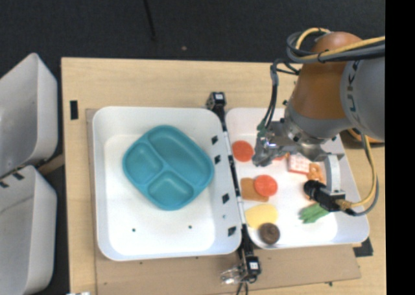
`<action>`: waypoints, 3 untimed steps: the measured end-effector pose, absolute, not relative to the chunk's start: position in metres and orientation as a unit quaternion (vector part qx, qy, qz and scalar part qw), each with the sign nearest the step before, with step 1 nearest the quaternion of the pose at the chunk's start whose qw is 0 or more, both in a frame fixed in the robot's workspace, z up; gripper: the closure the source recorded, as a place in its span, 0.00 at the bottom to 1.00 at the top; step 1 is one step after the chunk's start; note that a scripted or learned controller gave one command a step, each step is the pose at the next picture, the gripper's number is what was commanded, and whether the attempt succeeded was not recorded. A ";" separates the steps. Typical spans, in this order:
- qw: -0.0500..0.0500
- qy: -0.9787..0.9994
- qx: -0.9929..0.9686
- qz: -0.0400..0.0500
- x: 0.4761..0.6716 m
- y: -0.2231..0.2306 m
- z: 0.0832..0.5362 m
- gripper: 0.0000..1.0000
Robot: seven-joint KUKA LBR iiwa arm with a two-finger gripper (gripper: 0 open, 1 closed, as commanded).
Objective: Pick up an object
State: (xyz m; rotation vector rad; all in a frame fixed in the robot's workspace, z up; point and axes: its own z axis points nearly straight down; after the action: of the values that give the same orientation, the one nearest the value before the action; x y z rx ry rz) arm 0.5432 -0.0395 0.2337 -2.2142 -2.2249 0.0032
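A teal tray [168, 166] lies in the left bin [104, 222]; small items crowd the right bin [350, 225].

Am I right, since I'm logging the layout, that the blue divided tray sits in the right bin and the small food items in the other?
Not quite: the camera view shows the blue divided tray in the left bin; the small food items lie in the other.

Left bin [104, 222] has loads of open floor around the teal divided plate [168, 166], mostly along the bottom and left edge. Right bin [353, 227] is cramped: orange disc [243, 151], red disc [265, 185], yellow piece [260, 213], brown round thing [269, 233] and a green piece [314, 213] sit close together, with the arm [321, 93] hanging over the upper half.
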 end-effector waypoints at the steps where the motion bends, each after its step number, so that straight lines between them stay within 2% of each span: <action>1: 0.000 -0.709 -0.705 -0.001 0.535 -0.021 0.249 1.00; 2: 0.001 -0.708 -0.706 0.001 0.524 -0.018 0.247 1.00; 3: 0.000 -0.707 -0.707 0.001 0.523 -0.032 0.239 1.00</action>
State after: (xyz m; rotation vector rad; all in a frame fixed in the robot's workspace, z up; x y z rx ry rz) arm 0.5234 -0.0319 0.2387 -2.2226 -2.2206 0.0037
